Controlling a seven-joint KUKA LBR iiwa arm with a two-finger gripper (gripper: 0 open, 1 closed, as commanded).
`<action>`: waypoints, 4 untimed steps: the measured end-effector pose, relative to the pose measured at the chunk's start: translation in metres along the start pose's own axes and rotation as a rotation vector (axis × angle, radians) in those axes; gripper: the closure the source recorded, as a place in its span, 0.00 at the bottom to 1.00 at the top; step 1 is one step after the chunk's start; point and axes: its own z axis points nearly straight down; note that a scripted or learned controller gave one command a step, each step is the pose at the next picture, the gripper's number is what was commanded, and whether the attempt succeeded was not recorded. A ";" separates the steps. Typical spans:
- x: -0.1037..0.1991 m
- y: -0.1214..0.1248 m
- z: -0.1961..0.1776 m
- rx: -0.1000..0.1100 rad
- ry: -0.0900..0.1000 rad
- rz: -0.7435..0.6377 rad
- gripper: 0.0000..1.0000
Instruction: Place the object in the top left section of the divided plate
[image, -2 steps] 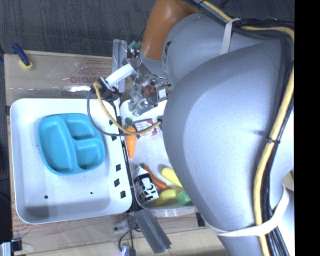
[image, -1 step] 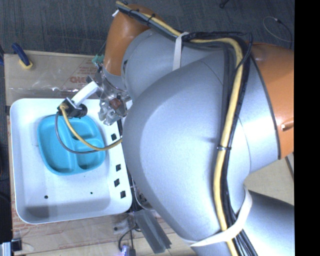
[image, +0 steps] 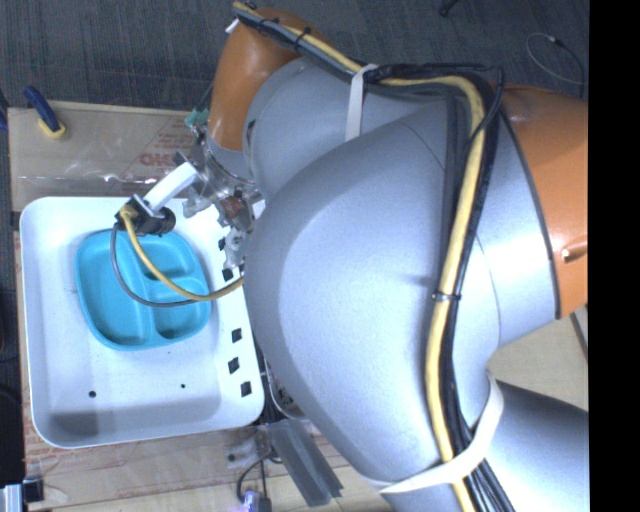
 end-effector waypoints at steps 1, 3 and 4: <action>0.000 0.000 -0.007 0.001 -0.006 -0.004 1.00; 0.000 -0.001 -0.015 0.002 -0.010 -0.007 1.00; -0.042 -0.016 -0.054 0.002 -0.001 -0.030 1.00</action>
